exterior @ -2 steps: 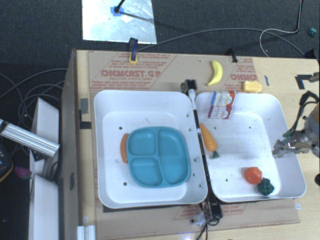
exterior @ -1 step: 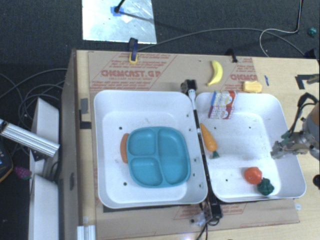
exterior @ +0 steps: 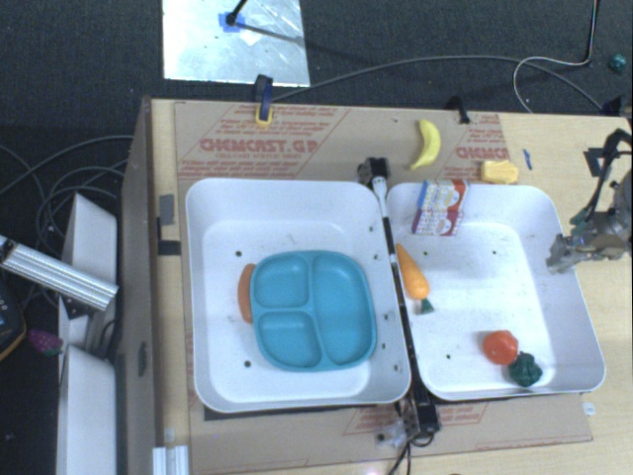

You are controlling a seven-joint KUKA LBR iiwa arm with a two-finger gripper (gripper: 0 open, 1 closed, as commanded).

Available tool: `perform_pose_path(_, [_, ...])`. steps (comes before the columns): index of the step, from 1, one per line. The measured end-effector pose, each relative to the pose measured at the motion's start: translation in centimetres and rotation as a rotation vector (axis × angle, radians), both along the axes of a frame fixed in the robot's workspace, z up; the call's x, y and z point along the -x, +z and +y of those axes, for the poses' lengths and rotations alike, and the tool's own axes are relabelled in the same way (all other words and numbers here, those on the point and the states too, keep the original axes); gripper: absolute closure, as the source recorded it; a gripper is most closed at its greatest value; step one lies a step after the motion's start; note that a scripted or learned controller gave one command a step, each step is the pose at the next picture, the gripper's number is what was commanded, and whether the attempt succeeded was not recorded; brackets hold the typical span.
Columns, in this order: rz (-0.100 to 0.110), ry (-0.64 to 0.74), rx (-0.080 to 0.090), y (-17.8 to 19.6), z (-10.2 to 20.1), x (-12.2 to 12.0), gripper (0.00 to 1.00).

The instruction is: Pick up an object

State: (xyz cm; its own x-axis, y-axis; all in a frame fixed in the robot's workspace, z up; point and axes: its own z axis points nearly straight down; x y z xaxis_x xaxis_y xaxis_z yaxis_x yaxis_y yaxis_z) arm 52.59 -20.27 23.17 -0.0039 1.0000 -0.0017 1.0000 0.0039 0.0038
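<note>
bench point(exterior: 326, 132) bearing two white bins point(exterior: 297, 201), banana point(exterior: 427, 143) (behind them), yellow block point(exterior: 499, 171)

The scene is lit evenly and fairly brightly from above, and only soft, short shadows are cast. The white bins point(exterior: 297, 384) are rendered close to overexposed, so little surface detail is kept on them. Strong glare is seen on the metal sheet point(exterior: 234, 28) at the top. The dark floor point(exterior: 69, 67) is shown grainy. Slight softness is noticed throughout, and fine edges are blurred.
</note>
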Motion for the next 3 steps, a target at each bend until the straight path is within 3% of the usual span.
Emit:
perform_pose_path(1, [0.003,0.001,-0.002,-4.0,7.5,0.7,1.0])
perform_pose_path(2, [0.002,-0.003,0.0,-4.2,3.7,0.7,1.0])
perform_pose_path(3, [0.003,-0.003,0.0,-5.4,-0.5,2.4,1.0])
